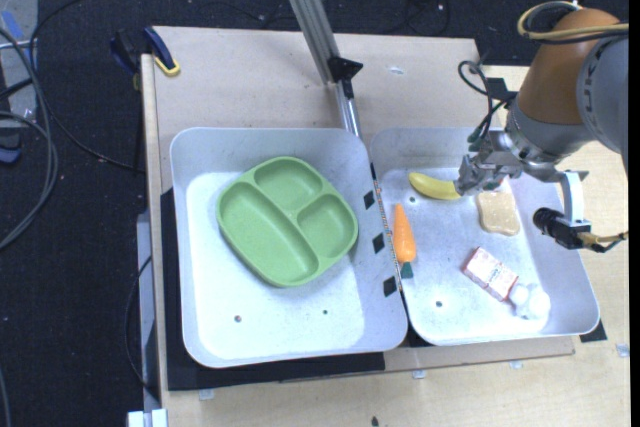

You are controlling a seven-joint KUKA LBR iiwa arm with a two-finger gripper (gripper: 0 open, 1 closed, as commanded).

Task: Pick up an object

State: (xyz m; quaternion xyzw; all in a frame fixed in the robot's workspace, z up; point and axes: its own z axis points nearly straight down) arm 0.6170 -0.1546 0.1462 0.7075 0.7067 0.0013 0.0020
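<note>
The right bin (pixel 560 315) holds a yellow banana (pixel 434 186), an orange carrot (pixel 403 233), a slice of toast (pixel 498 213) and a small pink-and-white carton (pixel 497 276). My gripper (pixel 474 177) hangs low over the bin's far part, right at the banana's right end and just left of the toast's top edge. From this angle the wrist hides the fingertips and whatever may lie between them.
A green divided plate (pixel 288 219) lies in the left bin (pixel 200 315). A slanted metal pole (pixel 310 5) crosses the back of the bench down to the bins' divider. The arm's orange band (pixel 555 80) and a black cable loop sit over the right bin's far right.
</note>
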